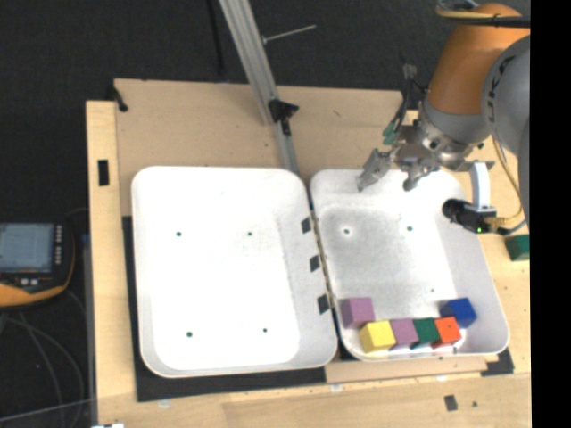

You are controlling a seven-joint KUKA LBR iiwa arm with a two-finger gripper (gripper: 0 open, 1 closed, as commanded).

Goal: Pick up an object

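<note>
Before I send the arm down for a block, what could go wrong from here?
1. The blocks are bunched along the right bin's near wall, some touching; the fingers may not fit between neighbours or may strike the rim.
2. The gripper, open, hangs over the far end of that bin, away from the blocks; a straight descent would likely close on nothing.
3. The purple block sits close to the inner wall, leaving little room on that side.

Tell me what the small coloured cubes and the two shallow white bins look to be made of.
Small coloured cubes: probably painted wood or plastic; flat, matte, solid colours, crisp edges. Shallow white bins: likely moulded plastic; smooth, rounded corners, the right one scuffed grey.
</note>
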